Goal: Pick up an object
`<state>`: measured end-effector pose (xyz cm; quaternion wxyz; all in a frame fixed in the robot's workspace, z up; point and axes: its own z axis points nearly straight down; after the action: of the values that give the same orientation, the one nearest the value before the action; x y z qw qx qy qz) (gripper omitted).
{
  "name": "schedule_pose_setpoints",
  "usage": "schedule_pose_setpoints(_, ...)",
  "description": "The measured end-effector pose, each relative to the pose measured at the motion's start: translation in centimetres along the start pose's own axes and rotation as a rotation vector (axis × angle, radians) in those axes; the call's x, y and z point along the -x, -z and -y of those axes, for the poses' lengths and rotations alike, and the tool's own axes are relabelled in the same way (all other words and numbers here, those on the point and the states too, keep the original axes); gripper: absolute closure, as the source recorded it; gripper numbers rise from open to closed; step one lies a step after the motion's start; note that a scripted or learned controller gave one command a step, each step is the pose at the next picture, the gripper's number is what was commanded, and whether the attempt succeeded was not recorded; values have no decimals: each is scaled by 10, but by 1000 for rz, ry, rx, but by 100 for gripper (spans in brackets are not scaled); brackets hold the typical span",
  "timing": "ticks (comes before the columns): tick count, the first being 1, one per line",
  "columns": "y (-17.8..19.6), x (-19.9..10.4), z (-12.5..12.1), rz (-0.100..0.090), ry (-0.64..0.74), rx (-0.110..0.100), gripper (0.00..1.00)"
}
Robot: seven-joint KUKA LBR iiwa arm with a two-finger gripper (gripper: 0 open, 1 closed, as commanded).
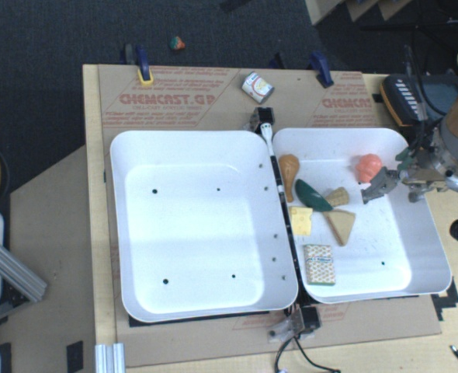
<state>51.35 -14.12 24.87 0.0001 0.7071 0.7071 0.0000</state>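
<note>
**Gripper low over the right bin, beside the pink ball**

Reaching in from the right, the gripper (386,183) over the right bin (415,274), low near its far right part. Fingers (375,189) parted a little, dark and angled toward the left — nothing between them. Just up and left of the fingertips, a pink ball (368,166) on the bin floor, close by but apart from them.

Further left in the same bin, a cluster of small things: a tan pear-shaped piece (289,171) against the left wall, a dark green leaf-shaped piece (313,196) slanting below it, a small beige lump (338,197) touching the green one's lower end, a yellow block (301,221) and a tan wedge (341,225) beneath. Nearer the front edge, a patterned rectangular packet (319,264), lying flat and apart from the rest.

Left bin (128,231) white, side by side with the right one on the desk (105,107). Beyond the bins, on the brown board — a small white box (257,87).
</note>
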Motion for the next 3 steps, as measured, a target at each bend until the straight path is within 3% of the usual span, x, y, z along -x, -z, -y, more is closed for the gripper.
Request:
schedule_pose_setpoints(1, -63, -72, 37, -6, 6, -11, 0)
schedule_pose_setpoints(2, -168, -37, 0, -1, -2, -5, 0)
schedule_pose_setpoints(3, -164, -48, -46, 1, 3, 4, 0)
